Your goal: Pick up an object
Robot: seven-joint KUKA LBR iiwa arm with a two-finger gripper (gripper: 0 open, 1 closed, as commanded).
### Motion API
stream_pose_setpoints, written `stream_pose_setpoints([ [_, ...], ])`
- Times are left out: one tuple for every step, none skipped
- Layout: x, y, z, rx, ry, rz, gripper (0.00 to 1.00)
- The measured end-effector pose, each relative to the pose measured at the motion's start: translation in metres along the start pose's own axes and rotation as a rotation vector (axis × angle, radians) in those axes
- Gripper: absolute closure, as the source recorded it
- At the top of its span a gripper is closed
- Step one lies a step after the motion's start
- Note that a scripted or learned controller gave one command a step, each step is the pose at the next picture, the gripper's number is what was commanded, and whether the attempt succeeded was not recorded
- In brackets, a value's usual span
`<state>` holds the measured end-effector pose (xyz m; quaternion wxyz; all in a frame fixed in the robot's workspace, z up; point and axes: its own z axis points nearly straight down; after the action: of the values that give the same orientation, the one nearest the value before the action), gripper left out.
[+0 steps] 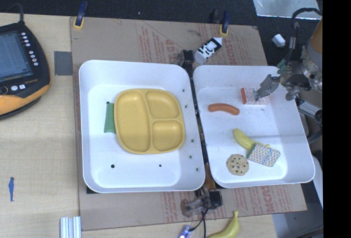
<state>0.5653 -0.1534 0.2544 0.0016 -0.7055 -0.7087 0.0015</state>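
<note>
The gripper [265, 89] hangs over the right bin [293, 122], whether open or shut I cannot tell, with the sausage [223, 108] lying crosswise just to its left.

Faint red printing runs across the brown cardboard sheet [164, 39] under the two bins, in slanted lines at about 11 o'clock of the left bin and again along the sheet's lower edge at about 5 o'clock, but the letters are too small and blurred to read. The handheld control pad [19, 69] at 9 o'clock shows a lit screen whose contents cannot be made out. No other text is legible.
</note>
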Motion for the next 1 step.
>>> stream_pose_setpoints([
  [-0.0028,-0.0100,0.1637,0.002,0.000,-0.001,0.00],
])
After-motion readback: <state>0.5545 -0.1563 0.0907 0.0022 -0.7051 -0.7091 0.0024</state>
